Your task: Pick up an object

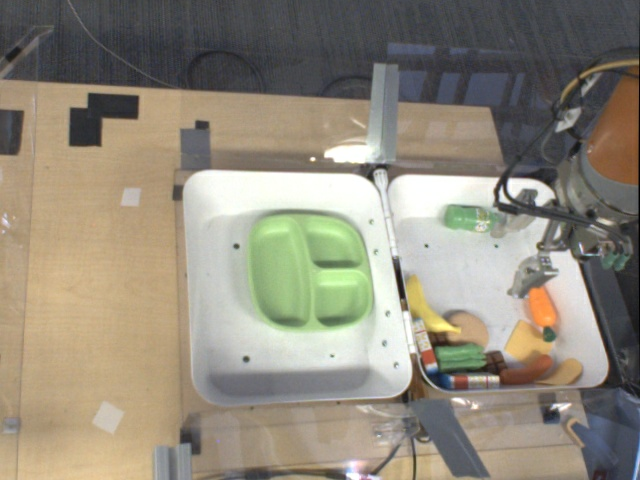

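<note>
**Gripper position over right bin, objects at rest**

Two shallow white bins are seen side by side on the bench. The left bin (pixel 215 268) contains a green divided tray (pixel 308 270), laid flat near its centre.

The right bin (pixel 470 268) contains the loose objects. A green bottle (pixel 470 218) is laid on its side near the far wall. An orange carrot (pixel 542 309) is located near the right wall. Along the near wall, a yellow banana (pixel 428 313), a tan round piece (pixel 466 325), a green block (pixel 460 356), markers (pixel 462 379), a yellow wedge (pixel 524 342) and a brown sausage-shaped item (pixel 522 370) are clustered together, several touching.

The arm is extended in from the right. The gripper (pixel 532 270) is positioned over the right bin, just above the carrot in the view. No object is seen between its fingers; whether they are spread or pressed together cannot be determined at this resolution.
</note>
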Robot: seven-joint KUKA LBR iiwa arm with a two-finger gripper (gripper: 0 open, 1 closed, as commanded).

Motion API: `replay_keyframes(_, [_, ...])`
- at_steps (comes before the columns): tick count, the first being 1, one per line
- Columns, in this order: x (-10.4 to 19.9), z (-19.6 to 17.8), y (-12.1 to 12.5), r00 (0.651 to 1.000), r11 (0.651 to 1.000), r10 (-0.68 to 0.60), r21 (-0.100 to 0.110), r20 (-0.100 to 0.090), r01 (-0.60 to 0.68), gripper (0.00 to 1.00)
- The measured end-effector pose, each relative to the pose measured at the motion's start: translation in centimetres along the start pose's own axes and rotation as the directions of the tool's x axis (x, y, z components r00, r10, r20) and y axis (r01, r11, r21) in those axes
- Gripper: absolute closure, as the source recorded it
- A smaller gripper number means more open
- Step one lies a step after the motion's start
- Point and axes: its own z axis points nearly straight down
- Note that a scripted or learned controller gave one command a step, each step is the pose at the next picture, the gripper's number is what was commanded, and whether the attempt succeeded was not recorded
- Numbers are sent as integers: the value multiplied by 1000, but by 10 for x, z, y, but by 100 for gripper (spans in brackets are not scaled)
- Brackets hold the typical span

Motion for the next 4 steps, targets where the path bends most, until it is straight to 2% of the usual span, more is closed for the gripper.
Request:
replay_keyframes(1, [-7, 108, -60, 998, 998, -69, -4, -12, 69, 0])
replay_keyframes(2, [6, 186, -95, 984, 984, -179, 4, 7, 179, 0])
replay_keyframes(3, [34, 186, -94, 991, 991, -136, 4, 7, 136, 0])
replay_keyframes(4, [34, 186, -94, 984, 984, -177, 6, 8, 176, 0])
